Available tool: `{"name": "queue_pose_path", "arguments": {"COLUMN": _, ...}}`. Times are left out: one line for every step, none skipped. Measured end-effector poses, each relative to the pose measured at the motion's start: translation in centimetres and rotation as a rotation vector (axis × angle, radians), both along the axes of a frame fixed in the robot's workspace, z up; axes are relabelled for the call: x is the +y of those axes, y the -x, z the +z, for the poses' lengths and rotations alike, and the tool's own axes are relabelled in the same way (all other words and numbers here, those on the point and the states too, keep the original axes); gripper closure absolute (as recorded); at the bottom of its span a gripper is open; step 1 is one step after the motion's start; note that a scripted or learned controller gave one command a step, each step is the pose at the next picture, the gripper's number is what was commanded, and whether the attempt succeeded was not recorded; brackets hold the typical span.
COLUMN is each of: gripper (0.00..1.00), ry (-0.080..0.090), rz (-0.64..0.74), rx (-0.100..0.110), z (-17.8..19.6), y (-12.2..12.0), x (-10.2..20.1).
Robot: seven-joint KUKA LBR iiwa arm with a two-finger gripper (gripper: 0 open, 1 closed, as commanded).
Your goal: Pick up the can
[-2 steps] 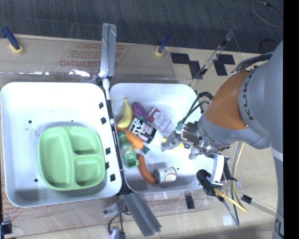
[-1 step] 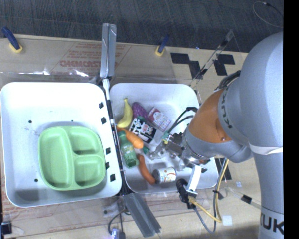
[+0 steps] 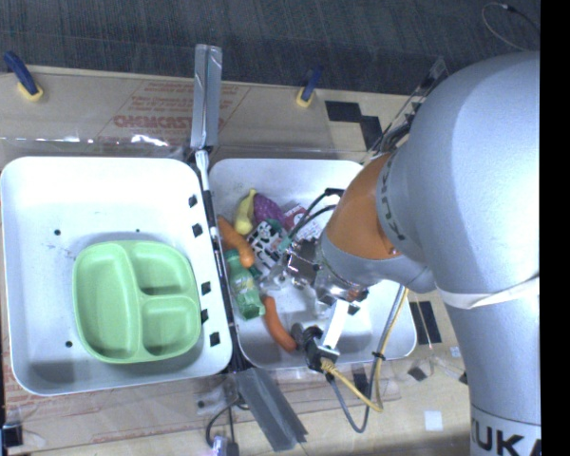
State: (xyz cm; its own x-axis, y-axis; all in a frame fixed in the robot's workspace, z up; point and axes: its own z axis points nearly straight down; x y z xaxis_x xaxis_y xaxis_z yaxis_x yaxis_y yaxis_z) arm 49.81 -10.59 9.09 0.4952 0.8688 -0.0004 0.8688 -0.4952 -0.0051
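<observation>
Here the grey arm [image 3: 475,207], with its orange band [image 3: 361,218], reached from the right into the right-hand white bin [image 3: 380,171]. The gripper [image 3: 287,260] sat low over a heap of toy food at the bin's left side; whether it was wide, narrow or closed on anything could not be told.

Just left of the gripper lay a small green cylinder [image 3: 247,294], taken here to be the can, though too small to identify with certainty. It lay tilted against the bin's left wall, between an orange carrot [image 3: 236,240] above and a second orange piece [image 3: 278,326] below. A yellow toy fruit [image 3: 244,209] and a purple item [image 3: 271,213] lay near the heap's top.

The left bin [image 3: 28,188] held a green divided tray [image 3: 138,299].

By judgement, such a can would be light, stiff and smooth-walled, apt to roll or slip. Hold would best be taken across its curved middle, clear of its crowded neighbours.
</observation>
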Motion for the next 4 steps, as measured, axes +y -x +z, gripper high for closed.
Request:
{"name": "queue_pose_path", "arguments": {"gripper": 0.0, "ry": 0.0, "rz": -0.096, "rx": 0.0, "z": 6.6, "y": -6.6, "x": -3.2}}
{"name": "queue_pose_path", "arguments": {"gripper": 0.0, "ry": 0.002, "rz": -0.463, "rx": 0.002, "z": 5.5, "y": -7.5, "x": -1.7}}
{"name": "queue_pose_path", "arguments": {"gripper": 0.0, "ry": 0.002, "rz": -0.463, "rx": 0.002, "z": 5.5, "y": -7.5, "x": -1.7}}
{"name": "queue_pose_path", "arguments": {"gripper": 0.0, "ry": 0.001, "rz": -0.509, "rx": 0.001, "z": 13.2, "y": -0.7, "x": -5.7}}
